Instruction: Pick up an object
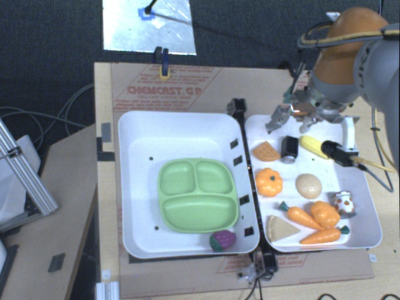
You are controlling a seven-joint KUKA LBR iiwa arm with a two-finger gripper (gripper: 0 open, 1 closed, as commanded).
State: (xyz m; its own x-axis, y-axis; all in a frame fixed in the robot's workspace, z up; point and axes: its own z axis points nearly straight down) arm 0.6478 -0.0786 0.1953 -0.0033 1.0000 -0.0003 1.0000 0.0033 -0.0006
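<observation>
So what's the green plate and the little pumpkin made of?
The green plate looks like smooth matte plastic: one even color with soft molded dividers. The pumpkin seems like toy plastic too, evenly orange with a slight shine, though it could be rubber.

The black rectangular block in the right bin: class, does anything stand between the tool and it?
Nothing visible does. The tool hovers over the far end of the right white bin, and the black rectangular block lies just nearer the camera, uncovered. The tan waffle piece sits beside it, not over it.
</observation>
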